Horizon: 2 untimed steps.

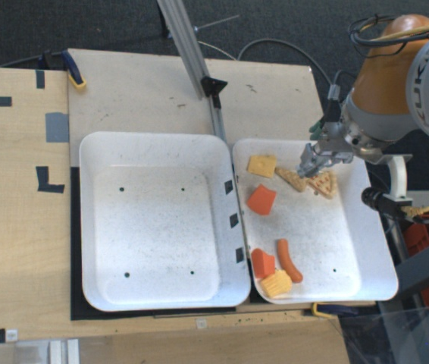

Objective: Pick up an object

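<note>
I have the end effector [311, 165] low over the far end of the right bin [366, 279], right at the tan waffle-like pieces [314, 182] lying there. From this slanted view I cannot tell whether it is released or clenched, and I see nothing clearly caught in it, so I will not count anything as grasped.

The waffle-like pieces look like the target: a long strip angled toward the yellow cheese block [262, 165] and a triangular bit touching it on the arm's side. Nearer the bin's middle sits an orange cube [261, 200]; at the near end lie a sausage [289, 260], a second orange block [262, 262] and a yellow ridged piece [277, 283], close together. The left bin [93, 203] sits alongside on the surface [139, 89].

To do this well, I judge I should centre on one flat piece only, come straight down, close fully, then lift slowly and watch that it rises. Thin, flat pieces may slip out or drag their neighbour along.
</note>
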Tool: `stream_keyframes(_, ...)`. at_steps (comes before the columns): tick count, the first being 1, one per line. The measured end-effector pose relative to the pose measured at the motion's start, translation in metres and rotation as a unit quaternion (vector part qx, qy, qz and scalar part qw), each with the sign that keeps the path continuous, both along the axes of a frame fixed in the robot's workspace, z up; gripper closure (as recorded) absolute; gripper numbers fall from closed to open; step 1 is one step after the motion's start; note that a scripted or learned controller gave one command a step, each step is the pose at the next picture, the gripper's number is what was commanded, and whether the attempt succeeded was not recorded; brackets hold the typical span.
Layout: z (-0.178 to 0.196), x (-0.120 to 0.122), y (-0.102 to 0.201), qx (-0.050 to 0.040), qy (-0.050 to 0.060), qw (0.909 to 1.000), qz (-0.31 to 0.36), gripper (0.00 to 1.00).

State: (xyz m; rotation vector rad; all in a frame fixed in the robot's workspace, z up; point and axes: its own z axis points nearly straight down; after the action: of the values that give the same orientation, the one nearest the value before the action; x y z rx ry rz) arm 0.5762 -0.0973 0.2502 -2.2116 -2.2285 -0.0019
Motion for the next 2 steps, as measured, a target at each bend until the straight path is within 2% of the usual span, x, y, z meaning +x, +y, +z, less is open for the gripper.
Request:
stream_keyframes(1,-0.003,0.012,0.053,-0.0002,0.0,1.0,0.0,1.0)
stream_keyframes(2,-0.001,0.013,0.102,-0.0003,0.0,1.0,0.0,1.0)
